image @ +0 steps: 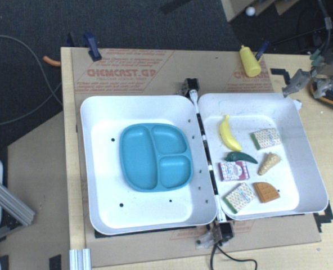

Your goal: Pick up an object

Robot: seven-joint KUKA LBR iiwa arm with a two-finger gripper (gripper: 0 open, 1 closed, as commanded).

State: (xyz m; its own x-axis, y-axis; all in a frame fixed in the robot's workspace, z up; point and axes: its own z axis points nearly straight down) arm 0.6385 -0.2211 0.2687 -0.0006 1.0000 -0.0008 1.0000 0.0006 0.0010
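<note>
The right bin (307, 151) holds several small items. These are a yellow banana (229, 134), a dark green pepper (241, 157), a pink packet (234, 171), a green-edged cracker pack (266, 138), a tan wedge (269, 162), another cracker pack (239, 196) and a brown toast piece (266, 192). My gripper (295, 85) hangs at the far right, just beyond the right bin's back corner and above the bench. It is well clear of all the items, and nothing shows in it.
A blue divided plate (155, 156) lies in the left bin (99, 196). On the bench behind the right bin stands a yellow bottle (250, 61). A blue clamp (91, 45) grips the board's back left edge. Cables trail over the dark floor at left.
</note>
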